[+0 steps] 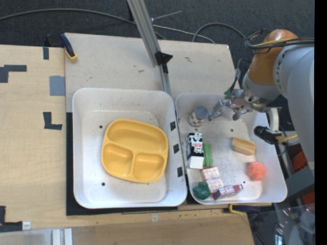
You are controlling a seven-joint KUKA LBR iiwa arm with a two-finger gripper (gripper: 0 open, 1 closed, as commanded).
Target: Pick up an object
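The objects for picking lie in the right bin (271,190), mostly toward its left wall and front: a black-and-white carton (195,150) with a green stick-like item (208,155) just beside it, a small pink-and-white packet (211,177) below them, a dark green lump (201,191) at the front-left corner, and a dark red tube (228,190) lying flat beside that lump. Further right sit a tan block (243,146) and an orange ball (256,170), near each other but apart. At the back of this bin a small grey round piece (199,114) rests close to the gripper (223,107) — whether they touch I cannot tell, nor whether the gripper is open, closed or gripping anything. The grey arm (291,75) with its orange band (265,60) reaches in from the right above the bin's back edge. The left bin (84,152) holds a yellow divided plate (135,150) — three compartments, lying flat near its middle.
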